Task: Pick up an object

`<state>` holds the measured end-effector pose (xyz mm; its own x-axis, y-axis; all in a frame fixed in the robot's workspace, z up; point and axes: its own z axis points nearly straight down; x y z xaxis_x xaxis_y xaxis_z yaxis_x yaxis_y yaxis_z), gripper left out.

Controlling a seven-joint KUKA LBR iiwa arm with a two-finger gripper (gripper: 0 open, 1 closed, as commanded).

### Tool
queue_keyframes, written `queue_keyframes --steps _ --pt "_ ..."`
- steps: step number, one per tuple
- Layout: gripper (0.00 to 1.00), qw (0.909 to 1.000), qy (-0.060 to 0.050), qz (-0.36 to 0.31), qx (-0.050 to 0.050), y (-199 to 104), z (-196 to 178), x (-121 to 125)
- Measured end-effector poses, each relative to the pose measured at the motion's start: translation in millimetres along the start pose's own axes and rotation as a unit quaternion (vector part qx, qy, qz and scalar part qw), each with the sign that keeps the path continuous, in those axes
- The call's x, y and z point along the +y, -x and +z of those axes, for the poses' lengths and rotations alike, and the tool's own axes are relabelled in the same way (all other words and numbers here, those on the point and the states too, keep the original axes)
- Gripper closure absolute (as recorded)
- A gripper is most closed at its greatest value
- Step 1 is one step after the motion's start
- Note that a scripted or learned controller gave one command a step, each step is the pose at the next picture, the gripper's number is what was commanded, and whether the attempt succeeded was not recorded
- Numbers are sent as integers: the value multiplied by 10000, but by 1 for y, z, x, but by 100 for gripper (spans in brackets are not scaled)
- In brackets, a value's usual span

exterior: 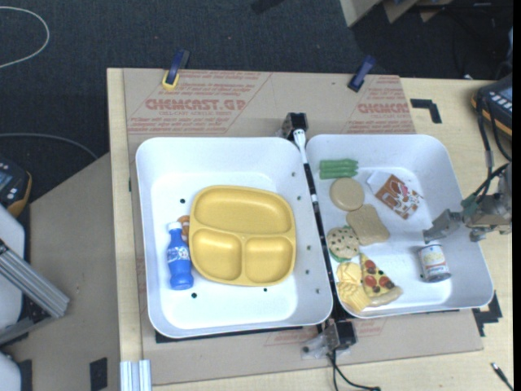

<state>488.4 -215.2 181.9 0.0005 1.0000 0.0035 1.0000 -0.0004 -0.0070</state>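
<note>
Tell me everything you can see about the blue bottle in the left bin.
The blue bottle is small, looks like plastic, with a white cap and a pale label on its body. It lies on its side on the floor of the left bin, cap towards the far wall. Its right side rests against the left edge of the yellow divided plate. Something small and orange shows beside the cap.

Divided tray [242, 235] in left bin [155, 169], bottle [178, 257] at its left, can [433, 262] and toy foods in right bin [464, 300]
</note>
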Motion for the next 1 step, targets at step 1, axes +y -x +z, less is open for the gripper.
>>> queue_keyframes --steps 1 --pt "0 10000 6 -2 0 -5 44 -1"
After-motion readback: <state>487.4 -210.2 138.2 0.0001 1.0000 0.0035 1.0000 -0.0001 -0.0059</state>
